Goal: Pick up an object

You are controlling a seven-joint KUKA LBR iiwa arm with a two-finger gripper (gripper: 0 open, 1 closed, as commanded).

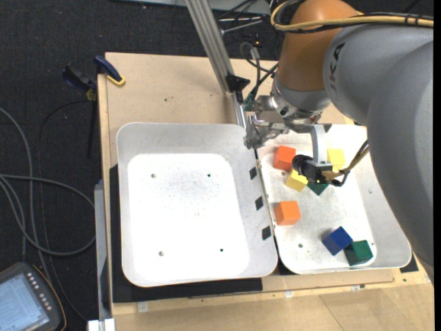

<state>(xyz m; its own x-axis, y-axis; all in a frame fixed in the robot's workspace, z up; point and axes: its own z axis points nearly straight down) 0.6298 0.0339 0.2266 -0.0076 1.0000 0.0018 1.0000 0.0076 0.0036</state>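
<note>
Blue cube (337, 240), green cube (359, 252) (touching), right bin (310, 255)

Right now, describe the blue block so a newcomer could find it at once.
Look in the right-hand white bin, at its near right corner. Two cubes sit together there; the blue block is the left one, beside a green cube. No other piece is blue.

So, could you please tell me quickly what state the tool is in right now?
Tool: cannot be told from this view; it is above the inner edge of the right-hand shallow white bin.
</note>
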